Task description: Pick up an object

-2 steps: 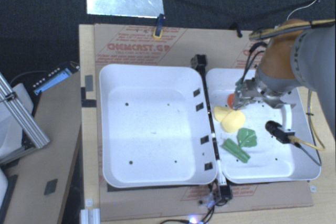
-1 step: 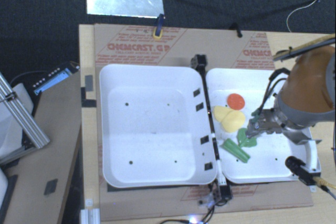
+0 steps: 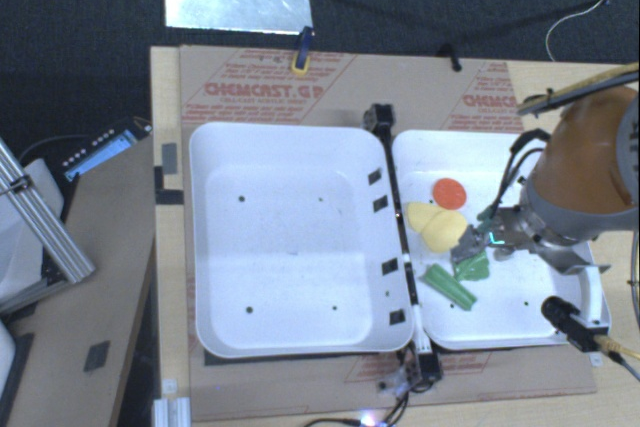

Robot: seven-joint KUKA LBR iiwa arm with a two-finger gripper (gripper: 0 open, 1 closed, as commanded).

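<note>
Dark carpet is surrounding a brown cardboard-covered bench (image 3: pixel 250 80) that is carrying 2 shallow white plastic bins side by side. Largest of the things on it, the left white bin (image 3: pixel 220 175) is lying bare, and the right white bin (image 3: pixel 510 340) is holding every loose object. Reaching in from the right, the grey arm with its orange band (image 3: pixel 590 165) is leaning over the right bin, and its two-finger gripper (image 3: pixel 478 250) is hanging low near the bin's middle, just right of the objects.

Next in size, a pale yellow rounded lumpy object (image 3: pixel 438 227) is lying near the bin's left wall. A bright green elongated plastic piece (image 3: pixel 450 285) is lying nearer the camera, angled toward the near right, and a second small green bit (image 3: pixel 473 267) is sitting right under the gripper tip. A flat orange-red disc (image 3: pixel 449 192) is resting on the far side of the yellow object, touching or almost touching it.

Whether the gripper is spread or closed, I cannot tell; its tip is blurring into the green bit. Nothing is visibly lifted: all objects appear to be lying on the bin floor. By my judgement the task is only at the reaching or grasping stage, with a secure grip and the lift both left to do.
</note>
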